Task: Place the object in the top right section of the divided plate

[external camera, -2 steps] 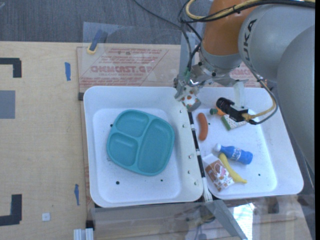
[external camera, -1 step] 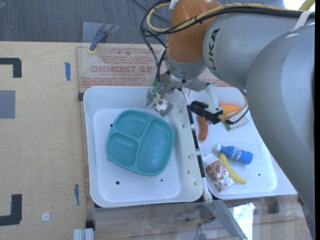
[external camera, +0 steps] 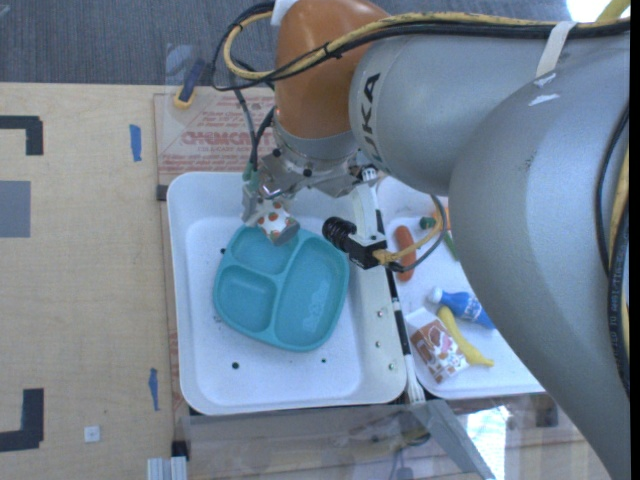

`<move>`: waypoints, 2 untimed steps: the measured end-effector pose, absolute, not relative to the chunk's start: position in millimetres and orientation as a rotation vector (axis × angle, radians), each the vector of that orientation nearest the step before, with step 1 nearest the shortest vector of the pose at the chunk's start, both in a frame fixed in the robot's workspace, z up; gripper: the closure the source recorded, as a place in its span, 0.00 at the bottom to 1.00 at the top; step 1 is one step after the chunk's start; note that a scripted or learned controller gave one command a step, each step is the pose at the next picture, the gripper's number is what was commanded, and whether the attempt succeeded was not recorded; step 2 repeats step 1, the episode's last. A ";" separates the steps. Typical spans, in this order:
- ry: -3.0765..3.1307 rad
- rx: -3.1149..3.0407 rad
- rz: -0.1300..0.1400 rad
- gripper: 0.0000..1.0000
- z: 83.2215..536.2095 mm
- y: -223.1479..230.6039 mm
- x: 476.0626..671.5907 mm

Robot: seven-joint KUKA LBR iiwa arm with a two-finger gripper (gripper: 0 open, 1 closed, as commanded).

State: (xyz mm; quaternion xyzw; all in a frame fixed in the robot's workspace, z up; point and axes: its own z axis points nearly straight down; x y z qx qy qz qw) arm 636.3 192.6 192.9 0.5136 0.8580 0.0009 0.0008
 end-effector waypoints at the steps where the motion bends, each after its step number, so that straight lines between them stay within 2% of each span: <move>1: 2.694 1.613 0.003 0.00 192.8 192.4 636.3; 2: 2.694 1.613 0.003 0.00 192.8 192.4 636.3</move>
